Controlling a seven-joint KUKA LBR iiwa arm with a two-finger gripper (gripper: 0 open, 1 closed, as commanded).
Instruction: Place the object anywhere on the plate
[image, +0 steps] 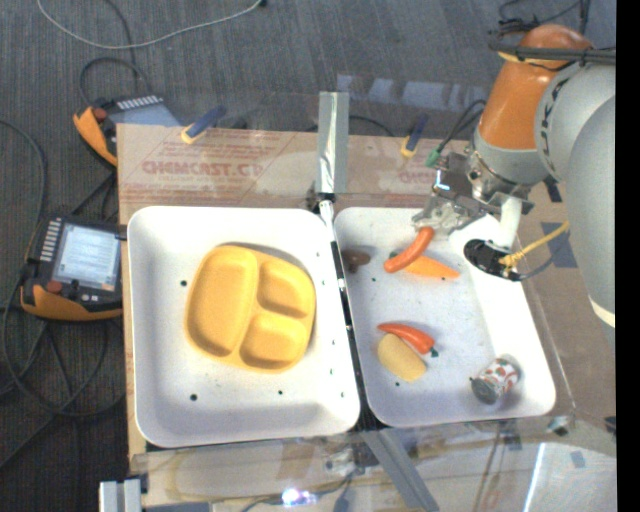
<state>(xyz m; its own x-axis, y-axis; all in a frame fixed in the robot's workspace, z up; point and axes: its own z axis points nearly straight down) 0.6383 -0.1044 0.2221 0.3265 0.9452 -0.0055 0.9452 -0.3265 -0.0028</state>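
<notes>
Two bins are sitting side by side on the bench (230, 165). The plate (252, 306) is lying in the left bin (150, 330). In the right bin (520, 340), a sausage (409, 249) and carrot (433, 268) are lying at the back, a pepper (407, 335) and potato (401, 358) nearer the front, a can (495, 379) at the front right.

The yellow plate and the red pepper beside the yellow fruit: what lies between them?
In the camera view, between the yellow plate and the red pepper lie white bin floor and the two bins' adjoining rims; no object sits there.
</notes>
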